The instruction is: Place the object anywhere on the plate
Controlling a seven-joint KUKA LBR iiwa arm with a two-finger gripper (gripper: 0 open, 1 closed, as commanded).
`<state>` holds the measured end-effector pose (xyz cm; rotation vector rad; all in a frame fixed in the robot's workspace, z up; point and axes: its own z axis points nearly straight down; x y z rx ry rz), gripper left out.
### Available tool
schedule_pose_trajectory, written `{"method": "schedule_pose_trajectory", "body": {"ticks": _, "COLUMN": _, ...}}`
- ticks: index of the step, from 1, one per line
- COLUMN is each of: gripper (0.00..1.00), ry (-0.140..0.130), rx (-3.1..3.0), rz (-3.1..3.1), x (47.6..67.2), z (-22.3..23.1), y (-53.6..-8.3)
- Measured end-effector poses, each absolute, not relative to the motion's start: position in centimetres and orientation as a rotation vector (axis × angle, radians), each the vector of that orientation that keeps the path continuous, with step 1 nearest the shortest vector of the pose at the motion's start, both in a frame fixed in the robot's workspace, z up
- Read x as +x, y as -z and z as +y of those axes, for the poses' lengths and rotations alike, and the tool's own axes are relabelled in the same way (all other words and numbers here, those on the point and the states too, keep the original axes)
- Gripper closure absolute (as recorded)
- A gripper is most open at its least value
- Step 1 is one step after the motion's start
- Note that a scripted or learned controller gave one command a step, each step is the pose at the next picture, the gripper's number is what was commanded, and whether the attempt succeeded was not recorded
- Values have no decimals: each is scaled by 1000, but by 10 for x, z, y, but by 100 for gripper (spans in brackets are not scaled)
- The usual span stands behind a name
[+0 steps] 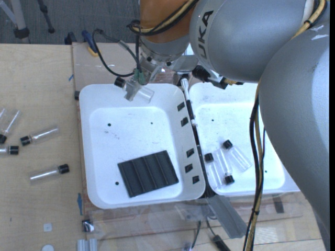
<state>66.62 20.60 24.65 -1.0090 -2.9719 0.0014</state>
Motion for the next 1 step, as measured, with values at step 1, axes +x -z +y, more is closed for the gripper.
{"method": "schedule_pose_trajectory", "body": {"ticks": 1, "gripper": 100, "ry": -2, "rx": -889, "rz": -3010, "x": 642, "z": 222, "y": -242}}
